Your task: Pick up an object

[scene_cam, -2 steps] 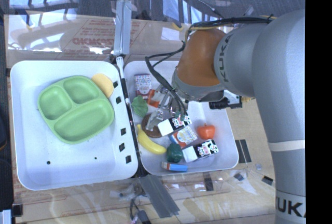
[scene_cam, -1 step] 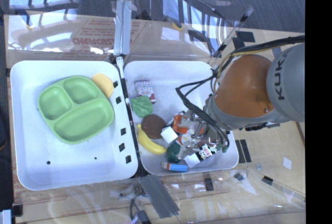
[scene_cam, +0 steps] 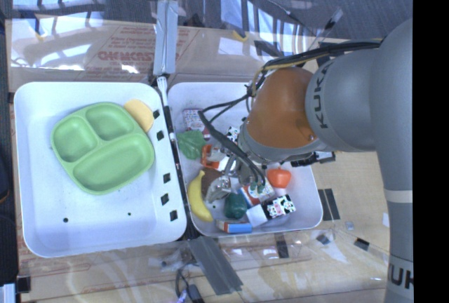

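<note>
The right bin (scene_cam: 309,214) holds a jumble of small things: a yellow banana (scene_cam: 197,200), a green leafy toy (scene_cam: 189,144), a dark green lump (scene_cam: 236,206), a red-orange piece (scene_cam: 279,177), a black-and-white box (scene_cam: 279,207) and a blue-and-orange stick (scene_cam: 234,227). My gripper (scene_cam: 226,184) hangs low over the middle of this pile, just right of the banana and above the dark green lump. The orange band and grey wrist cover the bin's right half.
The left bin (scene_cam: 42,224) carries a green divided plate (scene_cam: 103,146) with a yellow piece (scene_cam: 139,113) at its upper right rim. A metal divider (scene_cam: 165,49) runs between the bins. Cables loop over the wrist.
</note>
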Controlling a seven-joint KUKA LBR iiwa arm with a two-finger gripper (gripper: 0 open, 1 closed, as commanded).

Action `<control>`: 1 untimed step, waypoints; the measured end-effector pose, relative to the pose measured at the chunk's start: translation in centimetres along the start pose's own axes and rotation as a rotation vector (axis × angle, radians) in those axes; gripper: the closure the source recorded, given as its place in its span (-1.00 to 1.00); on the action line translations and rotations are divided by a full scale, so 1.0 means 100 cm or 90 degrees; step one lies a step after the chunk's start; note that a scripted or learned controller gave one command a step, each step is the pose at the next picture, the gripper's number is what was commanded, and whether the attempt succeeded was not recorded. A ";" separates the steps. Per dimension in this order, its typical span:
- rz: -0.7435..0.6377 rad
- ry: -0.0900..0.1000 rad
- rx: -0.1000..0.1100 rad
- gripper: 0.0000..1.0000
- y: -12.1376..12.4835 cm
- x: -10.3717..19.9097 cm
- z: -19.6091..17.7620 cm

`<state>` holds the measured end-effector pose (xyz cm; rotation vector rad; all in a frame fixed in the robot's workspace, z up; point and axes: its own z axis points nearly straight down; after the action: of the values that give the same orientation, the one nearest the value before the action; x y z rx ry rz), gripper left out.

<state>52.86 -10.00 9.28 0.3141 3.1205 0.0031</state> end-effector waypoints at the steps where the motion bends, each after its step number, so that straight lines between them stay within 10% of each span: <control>1: 0.127 0.002 0.002 -1.00 0.023 -0.069 0.001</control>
<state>60.11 -9.14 9.24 0.6245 3.0779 0.0002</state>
